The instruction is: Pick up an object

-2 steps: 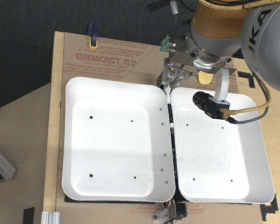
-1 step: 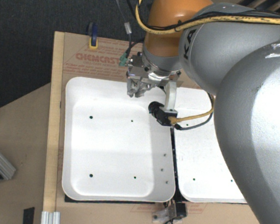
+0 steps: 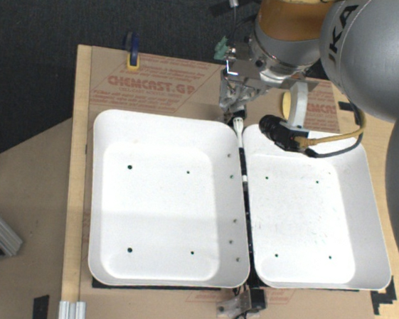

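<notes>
Two shallow white plastic bins: touching side by side on the tan board point(image 3: 158, 86); the bin on the arm's side point(image 3: 306, 224) and the other bin point(image 3: 158, 208).
Grey metal gripper point(image 3: 232, 109): over the far rim, just where the bins meet; whether it is released or clenched, we cannot tell.
Object to pick: we make out a small pale sliver point(image 3: 237, 126) just below the gripper at that seam; whether it is loose or part of the tool, we cannot tell.
Handling: if loose, we judge it light, thin, stiff and apt to slip.
Hold: across its narrow width, near the middle.
</notes>
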You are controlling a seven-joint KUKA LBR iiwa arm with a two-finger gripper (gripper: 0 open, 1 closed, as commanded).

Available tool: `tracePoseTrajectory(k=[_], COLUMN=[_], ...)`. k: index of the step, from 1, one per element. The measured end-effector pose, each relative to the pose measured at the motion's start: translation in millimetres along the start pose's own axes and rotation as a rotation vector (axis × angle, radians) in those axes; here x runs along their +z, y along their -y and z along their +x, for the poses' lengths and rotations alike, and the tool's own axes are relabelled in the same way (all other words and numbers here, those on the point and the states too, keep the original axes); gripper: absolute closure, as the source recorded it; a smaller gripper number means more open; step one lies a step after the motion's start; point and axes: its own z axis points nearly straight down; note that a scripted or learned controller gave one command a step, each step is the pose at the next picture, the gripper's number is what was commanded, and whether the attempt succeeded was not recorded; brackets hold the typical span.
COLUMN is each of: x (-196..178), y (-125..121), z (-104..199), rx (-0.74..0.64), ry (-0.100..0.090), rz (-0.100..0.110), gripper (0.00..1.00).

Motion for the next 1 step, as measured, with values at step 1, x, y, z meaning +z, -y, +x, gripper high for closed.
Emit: tracePoseTrajectory(k=[1], x=[-14.9], y=[8.0], z=[-14.0], rx=[-0.002], ry=[0.000], rz=[0.006], gripper=[1.00])
